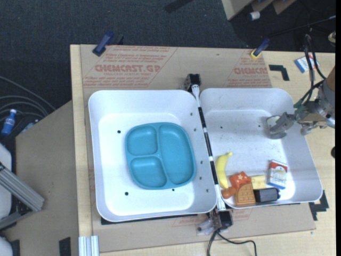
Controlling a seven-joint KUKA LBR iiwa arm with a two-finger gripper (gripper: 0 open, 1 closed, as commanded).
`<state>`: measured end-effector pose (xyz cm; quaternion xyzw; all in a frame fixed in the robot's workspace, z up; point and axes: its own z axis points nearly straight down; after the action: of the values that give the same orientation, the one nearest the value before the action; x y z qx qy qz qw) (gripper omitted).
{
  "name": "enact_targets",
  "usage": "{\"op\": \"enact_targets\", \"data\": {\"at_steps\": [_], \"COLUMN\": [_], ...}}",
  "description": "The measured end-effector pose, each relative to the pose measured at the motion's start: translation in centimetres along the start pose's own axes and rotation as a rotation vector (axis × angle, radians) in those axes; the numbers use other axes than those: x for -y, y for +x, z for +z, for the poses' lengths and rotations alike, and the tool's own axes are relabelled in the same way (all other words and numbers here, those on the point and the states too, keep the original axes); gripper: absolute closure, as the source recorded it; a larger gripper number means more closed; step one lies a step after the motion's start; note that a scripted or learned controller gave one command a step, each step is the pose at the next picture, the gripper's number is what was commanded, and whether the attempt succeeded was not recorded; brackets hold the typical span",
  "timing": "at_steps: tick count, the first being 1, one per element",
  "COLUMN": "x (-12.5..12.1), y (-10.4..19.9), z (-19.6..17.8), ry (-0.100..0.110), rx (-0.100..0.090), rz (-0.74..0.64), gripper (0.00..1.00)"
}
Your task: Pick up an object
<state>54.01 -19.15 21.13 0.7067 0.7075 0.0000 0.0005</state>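
Note:
The right bin holds a cluster of items near its front edge. A yellow banana lies by the divider, with an orange-red toy and a brown waffle-like piece beside it. A black block and a small white and red box lie further right. My gripper hangs over the bare upper right part of this bin, well behind the items and apart from them. I see nothing in it.
The left bin holds a blue divided plate in its middle. Black clips join the bins at the divider. Cables run along the bench's right edge near the arm.

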Motion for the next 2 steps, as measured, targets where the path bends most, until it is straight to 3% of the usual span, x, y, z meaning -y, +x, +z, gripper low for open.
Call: {"op": "enact_targets", "data": {"at_steps": [1, 2], "x": [6.2, 6.0], "y": [-2.9, -2.7], "z": [6.4, 12.7], "ry": [0.003, 0.003], "rx": [-0.001, -0.011], "rz": [0.002, -0.004], "gripper": [0.0, 0.0]}}
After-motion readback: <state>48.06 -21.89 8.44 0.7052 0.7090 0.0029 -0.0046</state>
